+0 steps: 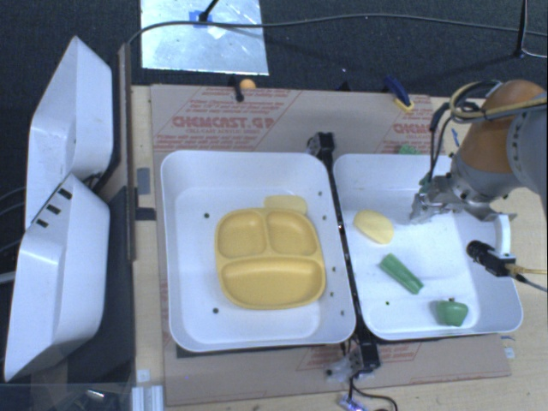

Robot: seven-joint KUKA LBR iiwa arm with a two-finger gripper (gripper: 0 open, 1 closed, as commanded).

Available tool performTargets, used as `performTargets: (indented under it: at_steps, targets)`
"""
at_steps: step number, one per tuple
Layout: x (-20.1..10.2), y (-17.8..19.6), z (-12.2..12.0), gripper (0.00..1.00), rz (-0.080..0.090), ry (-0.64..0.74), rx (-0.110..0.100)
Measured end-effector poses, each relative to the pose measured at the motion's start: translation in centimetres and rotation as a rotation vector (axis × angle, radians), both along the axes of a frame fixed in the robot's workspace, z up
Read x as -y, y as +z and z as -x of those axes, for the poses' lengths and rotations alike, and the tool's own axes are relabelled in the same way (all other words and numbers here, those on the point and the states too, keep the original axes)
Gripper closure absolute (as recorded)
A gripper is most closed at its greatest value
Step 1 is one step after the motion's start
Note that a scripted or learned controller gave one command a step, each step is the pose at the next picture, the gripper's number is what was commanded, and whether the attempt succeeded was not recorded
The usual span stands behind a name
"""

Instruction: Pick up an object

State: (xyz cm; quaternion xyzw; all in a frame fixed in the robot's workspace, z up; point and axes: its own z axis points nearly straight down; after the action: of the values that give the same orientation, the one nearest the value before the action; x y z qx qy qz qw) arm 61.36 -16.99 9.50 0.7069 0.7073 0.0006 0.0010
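While the hand (425, 205) hangs low near the right bin's (377, 171) far edge, its grip impossible to read, nothing looks lifted: the yellow oval piece (373, 226), green stick (401, 274) and green pepper (451, 312) lie unpicked inside.

Bench (257, 114): left bin (193, 315), right bin (488, 315) side by side.

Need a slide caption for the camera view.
Gripper poised in right bin near pale yellow piece; yellow tray left.
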Motion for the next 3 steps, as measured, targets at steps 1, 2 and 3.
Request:
performTargets:
  at_steps: [1,2,3]
  targets:
    - [0.1,6.3,0.2,1.00,0.001,0.000,0.004]
    - [0.1,11.6,0.0,1.00,0.001,0.000,0.003]
    - [-4.6,11.0,-0.6,1.00,-0.002,0.004,-0.001]
